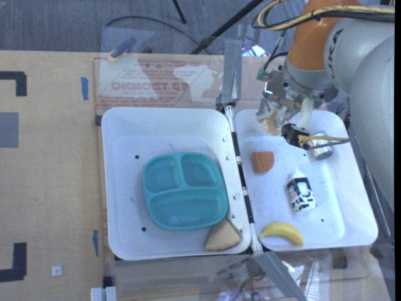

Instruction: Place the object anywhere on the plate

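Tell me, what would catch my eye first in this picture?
Probably the teal plate with three sections, lying in the left bin, with a tan wedge beside its lower right corner. Next, the big grey arm with its orange band, reaching in over the top of the right bin. Below it lie a banana, a small black-and-white carton and an orange-brown piece.

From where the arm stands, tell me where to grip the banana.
Grip the banana across its thicker middle, coming straight down from above. It lies flat in the right bin, curved, near the front wall, so set the fingers across its narrow width.
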